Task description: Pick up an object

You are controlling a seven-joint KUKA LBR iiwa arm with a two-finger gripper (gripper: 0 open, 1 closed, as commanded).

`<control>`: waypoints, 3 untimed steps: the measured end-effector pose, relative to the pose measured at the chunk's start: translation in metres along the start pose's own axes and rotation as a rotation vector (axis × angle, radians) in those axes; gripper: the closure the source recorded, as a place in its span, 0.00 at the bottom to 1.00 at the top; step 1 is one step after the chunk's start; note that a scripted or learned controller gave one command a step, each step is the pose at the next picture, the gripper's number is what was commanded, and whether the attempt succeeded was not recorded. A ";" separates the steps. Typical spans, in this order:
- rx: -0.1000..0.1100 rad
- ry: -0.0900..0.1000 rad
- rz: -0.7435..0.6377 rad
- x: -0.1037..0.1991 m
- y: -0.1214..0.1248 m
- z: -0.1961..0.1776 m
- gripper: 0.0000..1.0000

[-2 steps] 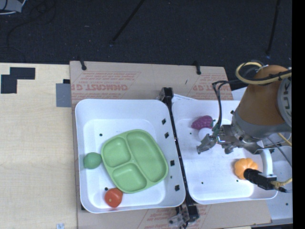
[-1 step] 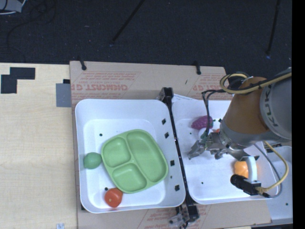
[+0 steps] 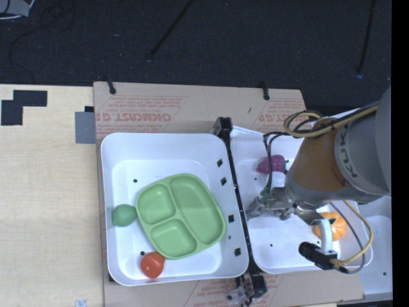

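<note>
My gripper point(image 3: 263, 204) hangs low over the left part of the right bin point(image 3: 281, 261), close to the divider between the bins. A purple object point(image 3: 271, 165) lies just beyond it, toward the back of that bin, apart from the gripper. At the bin's right side an orange object point(image 3: 335, 226) is partly hidden behind the arm and its cables. In the left bin point(image 3: 121, 152) rests a green divided plate point(image 3: 181, 214), with a green ball point(image 3: 124, 215) at its left and a small red fruit point(image 3: 152, 264) near the front.
The grey arm with its orange band point(image 3: 323, 165) covers the right bin's right half. A black fitting on cables point(image 3: 319, 254) sits near the bin's front right. Cardboard point(image 3: 192, 110) lies under both bins.
</note>
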State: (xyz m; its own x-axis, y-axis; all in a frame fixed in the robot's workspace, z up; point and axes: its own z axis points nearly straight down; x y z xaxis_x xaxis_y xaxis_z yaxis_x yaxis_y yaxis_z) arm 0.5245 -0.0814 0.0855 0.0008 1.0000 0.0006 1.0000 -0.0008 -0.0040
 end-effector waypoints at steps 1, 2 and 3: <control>-0.001 0.001 0.007 -0.002 0.000 -0.013 1.00; -0.004 0.000 -0.001 0.000 -0.001 -0.055 1.00; -0.006 -0.001 -0.001 0.006 0.003 -0.115 1.00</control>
State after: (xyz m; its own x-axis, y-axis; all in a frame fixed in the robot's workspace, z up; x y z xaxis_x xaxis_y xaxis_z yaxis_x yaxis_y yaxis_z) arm 0.5279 -0.0759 0.2007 -0.0006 1.0000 0.0001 1.0000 0.0006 0.0024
